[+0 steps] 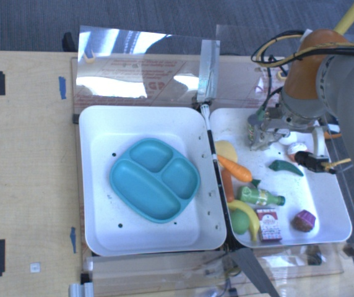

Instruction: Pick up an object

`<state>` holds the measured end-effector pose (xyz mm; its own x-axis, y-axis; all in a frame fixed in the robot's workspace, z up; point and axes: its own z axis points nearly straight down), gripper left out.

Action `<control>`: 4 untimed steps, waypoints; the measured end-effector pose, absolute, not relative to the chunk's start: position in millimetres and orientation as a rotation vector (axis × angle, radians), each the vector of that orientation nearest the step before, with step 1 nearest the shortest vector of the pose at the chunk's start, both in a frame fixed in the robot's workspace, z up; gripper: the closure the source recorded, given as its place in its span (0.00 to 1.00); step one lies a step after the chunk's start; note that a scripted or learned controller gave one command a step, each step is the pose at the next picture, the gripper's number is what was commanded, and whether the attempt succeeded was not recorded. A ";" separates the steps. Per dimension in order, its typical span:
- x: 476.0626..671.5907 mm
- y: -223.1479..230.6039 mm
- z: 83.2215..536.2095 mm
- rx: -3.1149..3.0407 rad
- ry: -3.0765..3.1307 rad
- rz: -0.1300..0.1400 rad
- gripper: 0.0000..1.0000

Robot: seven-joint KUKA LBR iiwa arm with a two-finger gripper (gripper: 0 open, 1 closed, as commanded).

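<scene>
Arm (325, 73) reaching in from right, gripper (260, 142) hanging over upper part of right bin (332, 228). Fingers pointing down at bare floor, nothing sitting between them; spread too blurred to tell. Objects lying below and apart: carrot (236, 169), green bottle (260, 197), banana (246, 215), red box (269, 223), purple piece (304, 220), dark green pepper (286, 167). Left bin (96, 129) carrying blue tray (155, 179).

Pale wooden bench (22, 184), two white bins side by side, left bin (96, 166), right bin (325, 209)
</scene>
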<state>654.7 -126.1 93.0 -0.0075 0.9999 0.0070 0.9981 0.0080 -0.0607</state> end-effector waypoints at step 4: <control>587.1 -107.7 219.7 -2.180 -2.273 -0.011 1.00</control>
